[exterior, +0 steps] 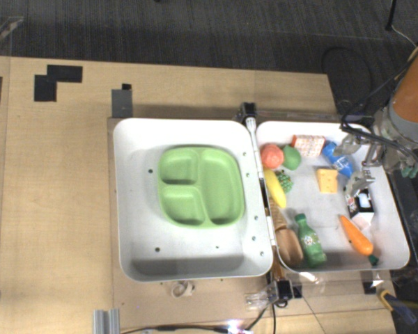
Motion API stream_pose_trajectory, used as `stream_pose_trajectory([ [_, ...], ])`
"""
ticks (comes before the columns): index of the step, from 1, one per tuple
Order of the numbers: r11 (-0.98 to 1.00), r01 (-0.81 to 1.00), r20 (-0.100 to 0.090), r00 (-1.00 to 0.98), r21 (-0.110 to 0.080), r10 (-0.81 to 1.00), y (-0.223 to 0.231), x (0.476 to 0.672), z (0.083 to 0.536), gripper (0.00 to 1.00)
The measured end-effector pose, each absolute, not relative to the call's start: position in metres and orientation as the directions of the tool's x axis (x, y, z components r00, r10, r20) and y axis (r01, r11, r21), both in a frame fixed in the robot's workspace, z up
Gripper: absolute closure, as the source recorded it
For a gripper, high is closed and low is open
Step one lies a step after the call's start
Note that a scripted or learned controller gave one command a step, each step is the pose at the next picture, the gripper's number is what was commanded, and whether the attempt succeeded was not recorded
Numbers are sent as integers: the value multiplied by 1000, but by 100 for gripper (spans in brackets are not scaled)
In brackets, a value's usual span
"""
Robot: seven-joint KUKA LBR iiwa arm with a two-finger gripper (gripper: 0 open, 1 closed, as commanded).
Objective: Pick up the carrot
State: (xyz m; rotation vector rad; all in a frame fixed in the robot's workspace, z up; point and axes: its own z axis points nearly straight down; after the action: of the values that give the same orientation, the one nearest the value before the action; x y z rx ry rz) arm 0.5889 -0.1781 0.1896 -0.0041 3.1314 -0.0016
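The carrot (pixel 357 236) is orange with a small green top. It lies slanted on the floor of the right bin (pixel 397 221), near the front right corner. My gripper (pixel 360 192) hangs over the right side of that bin, just behind the carrot and a little above it. A small black and white object (pixel 363 205) sits right under the gripper, between it and the carrot. Nothing is visibly held.
The right bin also holds a red tomato (pixel 271 156), a green ball (pixel 291 157), a red-and-white box (pixel 308 145), a blue item (pixel 337 160), a yellow square (pixel 327 180), a banana (pixel 275 189), a green bottle (pixel 310 239) and a brown piece (pixel 289 243). A green divided tray (pixel 198 185) lies in the left bin (pixel 136 207).
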Motion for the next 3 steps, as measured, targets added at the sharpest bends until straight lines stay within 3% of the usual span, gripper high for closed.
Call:
stream_pose_trajectory([
  [1,964,-266,-5,-964,-1,-266,-191,506,110,0],
  [2,937,-348,-13,-937,-7,-348,-164,550,89,0],
  [3,860,-511,-15,-860,-12,-511,-162,501,90,0],
])
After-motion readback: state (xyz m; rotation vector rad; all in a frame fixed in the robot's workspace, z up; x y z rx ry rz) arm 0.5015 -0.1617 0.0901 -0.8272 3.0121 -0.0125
